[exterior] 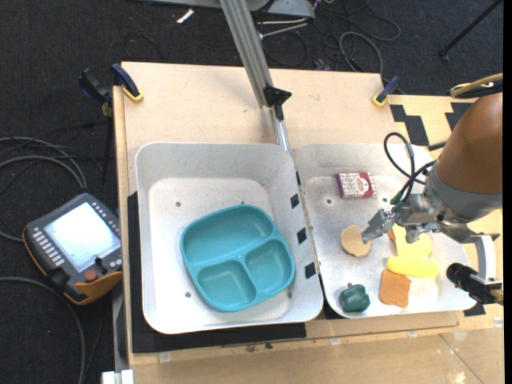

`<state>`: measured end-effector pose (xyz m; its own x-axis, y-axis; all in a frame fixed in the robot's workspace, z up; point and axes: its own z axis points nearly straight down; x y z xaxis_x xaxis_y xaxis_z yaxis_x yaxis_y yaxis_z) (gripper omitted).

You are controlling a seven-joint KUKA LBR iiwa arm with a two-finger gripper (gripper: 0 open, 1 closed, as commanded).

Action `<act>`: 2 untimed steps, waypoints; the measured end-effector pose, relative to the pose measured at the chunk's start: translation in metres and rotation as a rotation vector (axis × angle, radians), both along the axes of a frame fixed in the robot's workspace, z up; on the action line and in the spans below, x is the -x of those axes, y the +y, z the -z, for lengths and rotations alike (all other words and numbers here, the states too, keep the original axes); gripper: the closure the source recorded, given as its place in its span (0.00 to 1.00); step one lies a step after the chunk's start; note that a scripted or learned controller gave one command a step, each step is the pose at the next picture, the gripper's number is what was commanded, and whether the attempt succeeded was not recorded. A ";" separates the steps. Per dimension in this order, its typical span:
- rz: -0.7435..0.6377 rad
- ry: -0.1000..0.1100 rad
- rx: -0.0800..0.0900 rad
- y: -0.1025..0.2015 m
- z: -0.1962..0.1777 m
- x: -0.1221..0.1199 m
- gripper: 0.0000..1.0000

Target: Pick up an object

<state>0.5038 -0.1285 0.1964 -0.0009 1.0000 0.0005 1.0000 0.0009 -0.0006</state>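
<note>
The grey arm with its orange band (480, 146) is cut off by the right edge, so its upper links are out of sight; its wrist hides part of the flat yellow piece (414, 262) and the far right of the shallow white right-hand bin (320, 184); the two-finger gripper (382, 224) is too small and cluttered to tell how its jaws stand; the print on the small red-and-white packet (355, 184) is too fine to read.

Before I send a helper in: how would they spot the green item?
Look in the right-hand white bin, along its near edge. The small dark green pepper-shaped toy sits left of an orange block, and it is the only green thing there.
</note>
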 end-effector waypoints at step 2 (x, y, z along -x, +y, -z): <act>0.002 0.005 -0.001 0.004 0.046 0.007 0.00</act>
